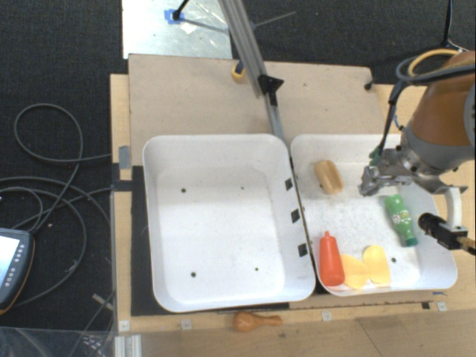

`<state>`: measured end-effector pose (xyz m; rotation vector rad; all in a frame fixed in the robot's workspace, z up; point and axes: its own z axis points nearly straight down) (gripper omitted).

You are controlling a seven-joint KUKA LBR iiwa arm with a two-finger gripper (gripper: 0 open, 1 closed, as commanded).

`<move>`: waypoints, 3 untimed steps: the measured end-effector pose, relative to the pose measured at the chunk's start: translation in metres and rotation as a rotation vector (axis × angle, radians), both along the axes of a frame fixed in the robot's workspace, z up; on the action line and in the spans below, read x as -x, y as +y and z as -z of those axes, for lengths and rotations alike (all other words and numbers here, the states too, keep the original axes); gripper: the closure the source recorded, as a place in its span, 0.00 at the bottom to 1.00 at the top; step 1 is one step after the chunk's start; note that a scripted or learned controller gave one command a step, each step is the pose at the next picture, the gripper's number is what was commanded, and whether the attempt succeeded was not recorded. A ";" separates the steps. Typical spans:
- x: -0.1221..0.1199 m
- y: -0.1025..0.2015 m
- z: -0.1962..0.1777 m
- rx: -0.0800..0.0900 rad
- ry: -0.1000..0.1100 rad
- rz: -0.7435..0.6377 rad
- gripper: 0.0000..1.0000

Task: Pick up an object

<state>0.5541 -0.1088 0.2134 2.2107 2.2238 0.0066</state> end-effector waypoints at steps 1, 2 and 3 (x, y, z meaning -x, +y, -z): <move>-0.002 0.000 -0.032 0.000 0.002 0.001 1.00; -0.009 0.046 -0.036 -0.003 0.005 -0.004 1.00; -0.006 0.105 -0.038 -0.004 0.006 -0.005 1.00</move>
